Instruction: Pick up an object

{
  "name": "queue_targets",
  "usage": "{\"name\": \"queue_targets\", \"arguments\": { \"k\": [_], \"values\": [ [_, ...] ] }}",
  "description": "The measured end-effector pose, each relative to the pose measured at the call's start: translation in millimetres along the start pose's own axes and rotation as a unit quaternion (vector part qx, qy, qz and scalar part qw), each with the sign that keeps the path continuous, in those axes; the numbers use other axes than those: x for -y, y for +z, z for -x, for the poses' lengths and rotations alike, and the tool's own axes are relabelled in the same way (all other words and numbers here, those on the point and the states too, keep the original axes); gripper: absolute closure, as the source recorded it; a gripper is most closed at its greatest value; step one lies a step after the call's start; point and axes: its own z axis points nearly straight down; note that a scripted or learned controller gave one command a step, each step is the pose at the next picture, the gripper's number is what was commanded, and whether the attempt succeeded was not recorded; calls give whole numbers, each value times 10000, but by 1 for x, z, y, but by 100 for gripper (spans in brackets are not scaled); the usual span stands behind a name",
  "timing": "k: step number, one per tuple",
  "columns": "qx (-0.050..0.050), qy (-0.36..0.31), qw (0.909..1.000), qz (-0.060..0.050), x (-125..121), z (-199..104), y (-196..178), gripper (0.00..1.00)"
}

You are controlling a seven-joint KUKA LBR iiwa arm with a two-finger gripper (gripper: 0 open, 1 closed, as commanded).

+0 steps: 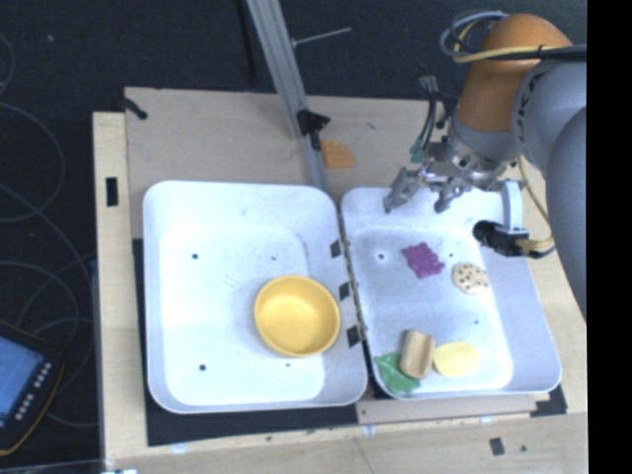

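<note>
Taking the right bin (513,265) as the landmark: the left bin (178,265) sits directly to its left, their inner walls touching along the middle of the bench (207,136). A bowl (296,315) rests in the left bin, in the near corner closest to the right bin. Inside the right bin, a jagged flat piece (423,259) lies near its centre, with a cookie (469,277) just to its right. Along the near wall sit three things in a row: a leaf-shaped piece (392,373) at the near left corner, a cylinder (416,353) partly on it, and a rounded lump (455,359) touching the cylinder's right side. The gripper (425,194) hangs over the bin's far wall.
</note>
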Motion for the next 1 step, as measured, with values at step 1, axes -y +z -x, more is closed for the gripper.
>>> {"name": "queue_targets", "arguments": {
  "k": [1],
  "values": [
    [-2, 9, 10000, 2, -2, 3, 42, 0]
  ]
}}
